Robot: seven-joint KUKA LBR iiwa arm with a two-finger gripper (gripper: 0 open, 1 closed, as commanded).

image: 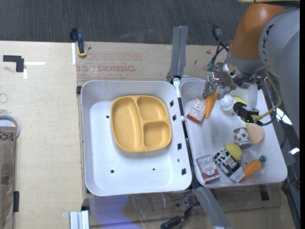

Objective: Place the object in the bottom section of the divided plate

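A yellow divided plate [141, 123] lies in the left white bin [95, 142], with one long section on its left and two smaller ones on its right. My gripper [212, 90] hangs over the back left of the right bin [209, 137]. It is shut on the top end of a small orange toy carrot [209, 107], which points down and slightly left from the fingers. The carrot is beside a small red-and-white box [196, 110], right of the divider between the bins and well apart from the plate.
The right bin also holds a patterned cup [241, 136], a beige egg shape [256, 133], a yellow lemon [233, 150], a black-and-white box [226, 160], a second carrot [251, 167] and a red box [208, 168]. The arm covers the bin's back right.
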